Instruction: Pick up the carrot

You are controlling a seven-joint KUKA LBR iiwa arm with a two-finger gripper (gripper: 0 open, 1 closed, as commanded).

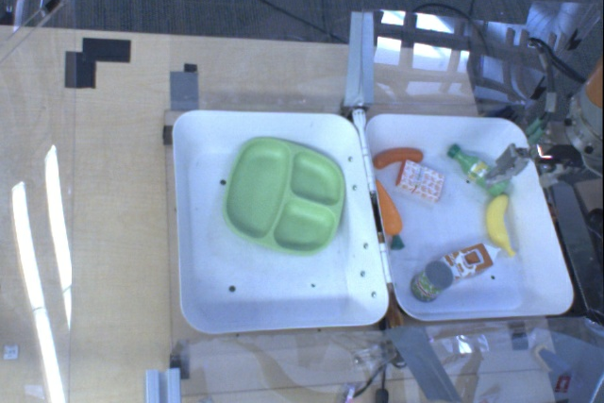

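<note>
At the right rim of the right bin (552, 231), the gripper (514, 160) reaches in from the edge of the view, its grey metal fingers (510, 161) hanging low over the bin's upper right part — whether they stand apart or together I cannot tell. Just beside them lies a green bottle (467, 162), and below it a yellow banana (498, 224). Further in, a small red-and-white box (420, 181) sits below a reddish sausage (397, 157). The carrot (388, 210) lies along the left wall of this bin, well apart from the gripper, orange body upward, green top down. Near the bin's front edge a tin can (431, 281) touches a brown carton (469, 260). The left bin (203, 297) carries a green divided plate (284, 194) — both bins rest on the pale bench (94, 231).
</note>
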